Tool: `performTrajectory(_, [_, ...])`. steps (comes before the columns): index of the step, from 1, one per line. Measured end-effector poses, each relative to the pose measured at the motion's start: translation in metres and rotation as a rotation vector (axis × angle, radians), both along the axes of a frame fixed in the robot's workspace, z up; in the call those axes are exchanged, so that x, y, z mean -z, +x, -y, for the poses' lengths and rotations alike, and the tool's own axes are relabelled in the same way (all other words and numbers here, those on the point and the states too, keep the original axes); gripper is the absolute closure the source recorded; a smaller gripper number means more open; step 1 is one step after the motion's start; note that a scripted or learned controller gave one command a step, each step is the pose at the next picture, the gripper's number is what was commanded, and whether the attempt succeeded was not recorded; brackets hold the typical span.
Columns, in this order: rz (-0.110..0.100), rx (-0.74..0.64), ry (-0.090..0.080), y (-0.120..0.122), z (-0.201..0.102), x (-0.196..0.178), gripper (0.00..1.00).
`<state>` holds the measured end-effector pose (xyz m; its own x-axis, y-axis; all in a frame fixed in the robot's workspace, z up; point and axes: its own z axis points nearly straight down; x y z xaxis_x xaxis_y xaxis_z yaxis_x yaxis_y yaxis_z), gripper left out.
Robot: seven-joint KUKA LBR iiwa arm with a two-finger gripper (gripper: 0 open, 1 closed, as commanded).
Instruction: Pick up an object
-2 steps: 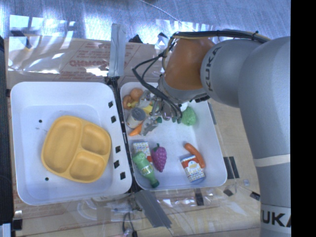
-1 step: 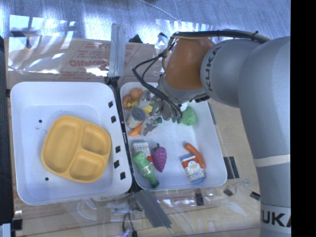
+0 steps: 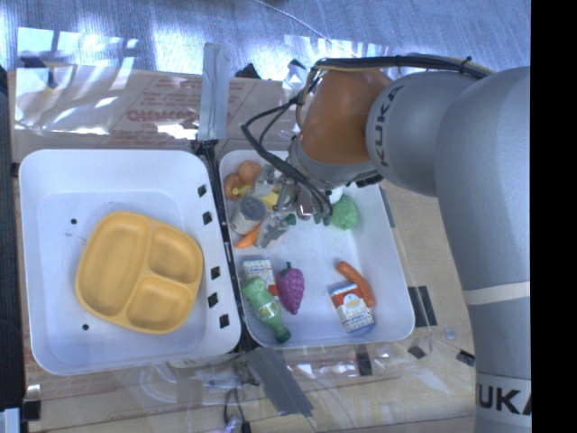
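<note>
My gripper (image 3: pixel 281 213) reaches down into the upper left part of the right bin (image 3: pixel 397 269), among a cluster of small toys. Around it lie a grey can (image 3: pixel 250 210), an orange fruit (image 3: pixel 247 171) and an orange carrot piece (image 3: pixel 247 237). A green leafy toy (image 3: pixel 344 213) sits just to its right. Nearer the front of the bin are purple grapes (image 3: pixel 290 287), a green bottle (image 3: pixel 264 301), a small carton (image 3: pixel 257 268), an orange sausage shape (image 3: pixel 355 280) and a red-labelled box (image 3: pixel 352 310). The arm's wrist hides part of the cluster.
The left bin (image 3: pixel 54 188) holds a yellow divided plate (image 3: pixel 138 271). A black-clipped wall (image 3: pixel 216 242) separates the two bins. Cables loop from the orange wrist band (image 3: pixel 338 115) over the back rim. Cardboard and foil lie behind the bins.
</note>
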<state>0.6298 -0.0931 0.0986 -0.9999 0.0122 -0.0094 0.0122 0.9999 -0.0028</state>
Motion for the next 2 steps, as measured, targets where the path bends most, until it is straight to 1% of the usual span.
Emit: performTrajectory(2, [0.0,0.0,0.0,0.0,-0.0001,0.0001,0.0])
